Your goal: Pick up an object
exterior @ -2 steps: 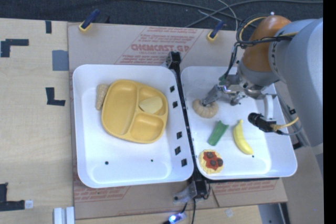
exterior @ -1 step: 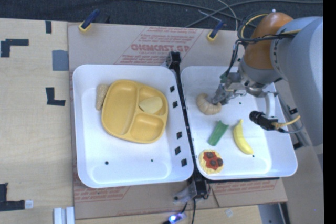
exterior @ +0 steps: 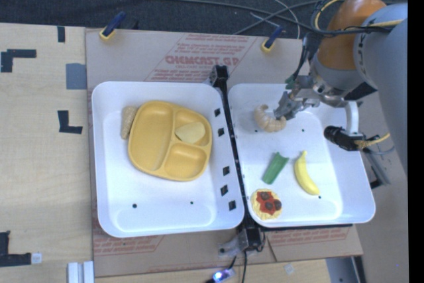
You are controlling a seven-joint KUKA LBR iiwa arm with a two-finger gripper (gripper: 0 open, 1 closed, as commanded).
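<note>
Evidently the claw (exterior: pixel 286 109) has been aimed at the croissant (exterior: pixel 266 119), which lies near the back of the right bin (exterior: pixel 351 209); its tip sits right at the pastry's edge, perhaps touching. Whether it is open or closed I cannot tell at this slant. The croissant seems a sensible target, lying apart from the green pepper (exterior: pixel 274 168), banana (exterior: pixel 305 173) and pizza slice (exterior: pixel 266 203). A yellow divided plate (exterior: pixel 169 140) occupies the left bin (exterior: pixel 112 209).
</note>
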